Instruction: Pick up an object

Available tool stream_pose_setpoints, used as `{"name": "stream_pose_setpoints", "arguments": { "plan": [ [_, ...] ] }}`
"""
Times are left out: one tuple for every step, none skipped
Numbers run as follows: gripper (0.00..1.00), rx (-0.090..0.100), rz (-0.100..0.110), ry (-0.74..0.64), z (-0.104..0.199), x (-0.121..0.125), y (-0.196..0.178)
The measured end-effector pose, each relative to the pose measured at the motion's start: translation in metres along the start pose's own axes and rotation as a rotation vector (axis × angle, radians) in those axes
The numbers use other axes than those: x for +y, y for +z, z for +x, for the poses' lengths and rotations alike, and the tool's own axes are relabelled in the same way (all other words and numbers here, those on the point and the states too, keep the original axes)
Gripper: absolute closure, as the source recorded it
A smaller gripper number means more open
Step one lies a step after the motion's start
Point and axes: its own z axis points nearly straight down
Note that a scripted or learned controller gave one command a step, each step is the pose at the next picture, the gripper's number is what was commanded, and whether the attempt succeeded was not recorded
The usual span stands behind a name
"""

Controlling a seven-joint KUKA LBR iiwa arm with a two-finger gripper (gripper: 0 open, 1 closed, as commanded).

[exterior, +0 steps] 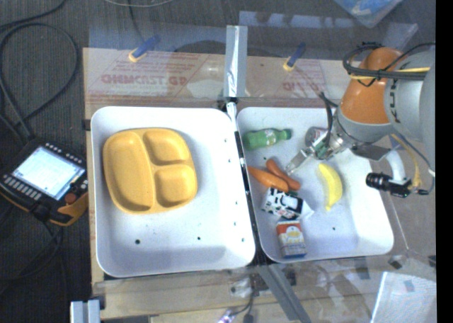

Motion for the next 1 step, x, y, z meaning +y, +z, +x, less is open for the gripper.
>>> {"name": "stream_pose_setpoints", "arguments": {
  "plan": [
    [0.0,-0.002,-0.002,-0.04,0.0004,-0.0298,-0.0007]
  ]
}}
